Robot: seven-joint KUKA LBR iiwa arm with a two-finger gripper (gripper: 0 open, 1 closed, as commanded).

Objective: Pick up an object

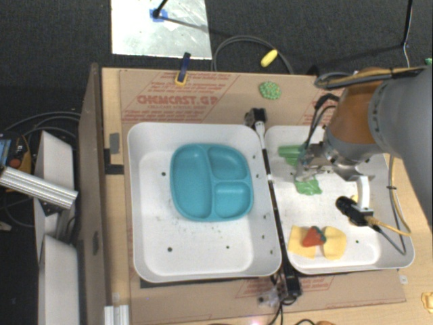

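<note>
The gripper point(310, 171) is lowered into the right bin point(385, 256) directly over a green toy point(310, 187), apparently to grasp it; whether it is released or clenched, I cannot tell.

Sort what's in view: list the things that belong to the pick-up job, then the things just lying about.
Job: gripper; green object under it; green piece; yellow and red toy; right bin.

Lying about: blue divided plate; left bin; yellow object; green disc.
</note>
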